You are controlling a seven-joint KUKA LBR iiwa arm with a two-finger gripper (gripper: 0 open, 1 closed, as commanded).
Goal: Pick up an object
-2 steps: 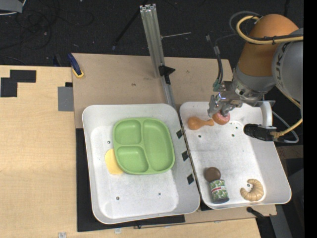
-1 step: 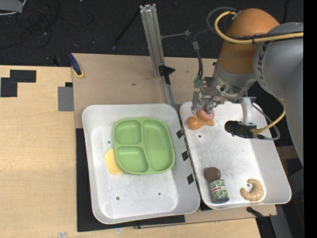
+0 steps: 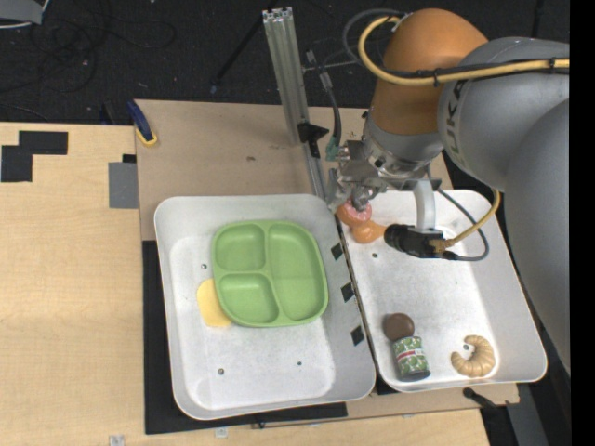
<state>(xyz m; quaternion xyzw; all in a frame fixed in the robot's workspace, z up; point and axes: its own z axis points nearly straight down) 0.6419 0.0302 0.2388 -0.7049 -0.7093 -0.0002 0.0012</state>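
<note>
Pink-orange lump (image 3: 359, 221), rounded and soft-looking, sits at the far left corner of the right bin (image 3: 521, 295), right under the gripper (image 3: 358, 198); I cannot tell whether it is gripped. Near that bin's front edge lie a brown disc (image 3: 399, 325), a green-labelled can (image 3: 410, 358) and a curved croissant (image 3: 474, 355). A glossy green 4-compartment plate (image 3: 271, 273) partly covers a yellow piece (image 3: 210, 305) in the left bin (image 3: 251, 379).

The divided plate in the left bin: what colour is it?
Light green, seen in the camera view.

My fingertips hidden behind wrist. Pink-orange soft toy (image 3: 358, 221) partly under my gripper (image 3: 358, 196). Flat yellow piece (image 3: 210, 305) half beneath green divided plate (image 3: 270, 273).
</note>
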